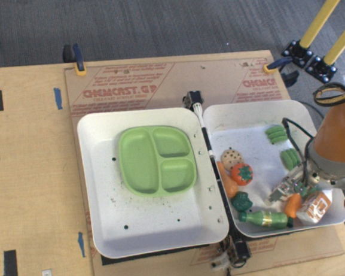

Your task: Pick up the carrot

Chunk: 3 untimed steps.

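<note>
A grey arm with an orange band (340, 134) reaches from the right into the right-hand white bin (252, 118), its tool (291, 191) low over the toy food near the bin's front edge. The carrot (292, 204), small and orange, lies just below the tool, beside a green bottle (266, 218) and an orange-and-white packet (315, 207); whether the tool is spread or pinching cannot be told from this angle. Nearby lie a tomato (242, 173), a speckled cookie (230, 157), a dark green broccoli (242, 201) and pale green pieces (276, 134). The left-hand bin (102, 188) holds a green divided plate (157, 160) on the bench (32, 177).
</note>
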Tool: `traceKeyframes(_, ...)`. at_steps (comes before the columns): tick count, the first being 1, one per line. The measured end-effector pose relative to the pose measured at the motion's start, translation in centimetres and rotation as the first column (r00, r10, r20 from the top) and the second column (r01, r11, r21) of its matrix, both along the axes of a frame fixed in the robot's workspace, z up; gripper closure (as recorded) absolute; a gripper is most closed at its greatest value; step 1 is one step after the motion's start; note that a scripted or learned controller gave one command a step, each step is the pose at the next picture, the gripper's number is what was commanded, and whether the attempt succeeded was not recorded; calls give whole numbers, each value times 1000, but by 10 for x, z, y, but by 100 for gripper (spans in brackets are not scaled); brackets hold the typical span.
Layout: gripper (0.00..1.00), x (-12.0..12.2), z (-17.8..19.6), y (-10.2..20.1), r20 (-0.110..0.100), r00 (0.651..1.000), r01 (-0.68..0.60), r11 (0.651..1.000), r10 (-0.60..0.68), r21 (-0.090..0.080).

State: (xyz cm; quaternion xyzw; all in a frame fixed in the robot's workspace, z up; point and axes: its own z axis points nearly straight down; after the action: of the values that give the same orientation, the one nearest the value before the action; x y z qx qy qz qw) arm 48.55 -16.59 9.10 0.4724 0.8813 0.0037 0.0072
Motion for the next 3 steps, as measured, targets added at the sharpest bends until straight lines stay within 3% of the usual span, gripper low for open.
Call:
traceKeyframes(1,0,0,1,33,4,986,-167,986,167,-15)
traceKeyframes(2,0,1,1,16,2,772,-635,772,635,-13)
traceKeyframes(3,100,0,11,16,-3,772,-636,772,636,-8)
